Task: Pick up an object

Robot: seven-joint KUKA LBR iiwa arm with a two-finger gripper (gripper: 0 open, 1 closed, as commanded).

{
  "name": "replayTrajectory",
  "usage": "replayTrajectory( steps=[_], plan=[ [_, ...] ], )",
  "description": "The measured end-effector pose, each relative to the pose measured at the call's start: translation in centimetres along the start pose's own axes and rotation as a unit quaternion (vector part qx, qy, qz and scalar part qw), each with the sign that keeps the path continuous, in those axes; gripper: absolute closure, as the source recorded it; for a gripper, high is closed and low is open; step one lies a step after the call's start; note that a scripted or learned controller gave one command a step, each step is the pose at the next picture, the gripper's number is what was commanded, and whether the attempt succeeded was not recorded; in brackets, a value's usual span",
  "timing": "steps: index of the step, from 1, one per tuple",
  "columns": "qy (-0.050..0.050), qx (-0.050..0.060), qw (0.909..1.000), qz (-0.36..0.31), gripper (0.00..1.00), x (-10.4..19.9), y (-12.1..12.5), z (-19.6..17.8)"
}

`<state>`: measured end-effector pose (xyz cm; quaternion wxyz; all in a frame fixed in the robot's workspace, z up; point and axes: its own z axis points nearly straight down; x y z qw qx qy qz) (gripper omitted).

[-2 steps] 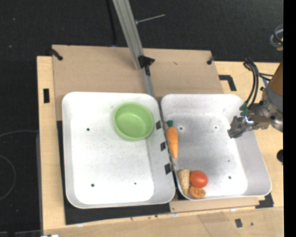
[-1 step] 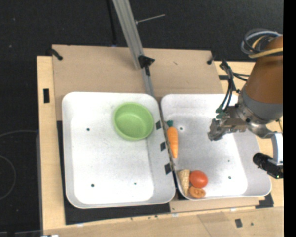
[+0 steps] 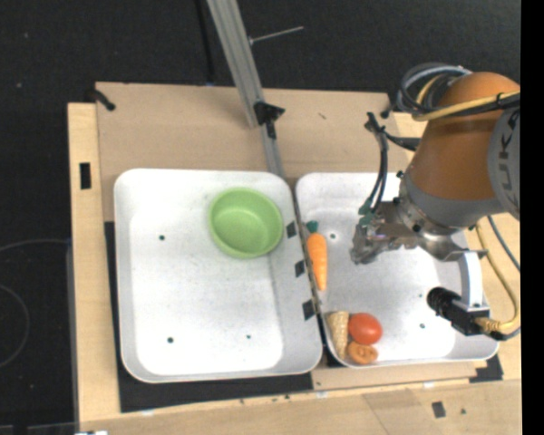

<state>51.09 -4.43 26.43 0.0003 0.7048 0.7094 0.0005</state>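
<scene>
In the right bin [image 3: 344, 193] an orange carrot [image 3: 317, 258] with a green top lies along the left wall. A red tomato [image 3: 365, 327] sits at the front, with a beige piece [image 3: 338, 327] to its left and a small orange-brown piece [image 3: 362, 353] just in front of it. My gripper [image 3: 370, 246] hangs over the middle of the right bin, to the right of the carrot and behind the tomato. Nothing shows between its fingers. A green bowl [image 3: 246, 224] rests in the left bin [image 3: 145, 270], near its back right corner.
A grey metal bar [image 3: 240, 53] slants down from the top to the divide between the bins. The arm's orange band [image 3: 462, 143] and cables overhang the right bin's right side. A black fitting [image 3: 451, 308] sits at its right front. Brown board surrounds the bins.
</scene>
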Motion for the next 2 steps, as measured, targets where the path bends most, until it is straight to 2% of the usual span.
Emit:
replayTrajectory(
  steps=[2],
  plan=[
    [0.000,0.000,1.0000,0.000,1.00,10.1,1.1,2.2]
  ],
)
